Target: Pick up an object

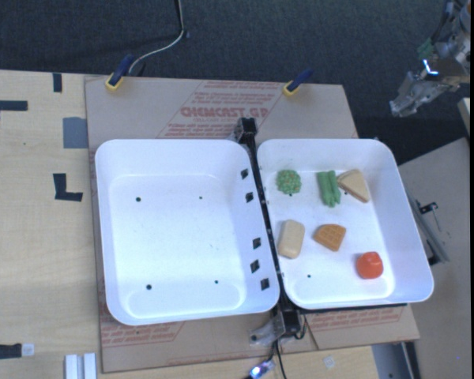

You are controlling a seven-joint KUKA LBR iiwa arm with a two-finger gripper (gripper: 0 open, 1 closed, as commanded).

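Far below pincer (415, 101), toy foods (329, 236) in right bin (407, 235)

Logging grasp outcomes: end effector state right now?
End effector: state cannot be told; it sits above and to the right of the right bin, away from the objects.

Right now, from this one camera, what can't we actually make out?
- Pincer, camera view: small and blurred at the upper right; finger state unreadable.
- Arm behind it: cut off by the right edge.
- Green round item and green stick in the right bin: too small to identify.
- Tan wedge and green stick: touching or just adjacent, can't tell.
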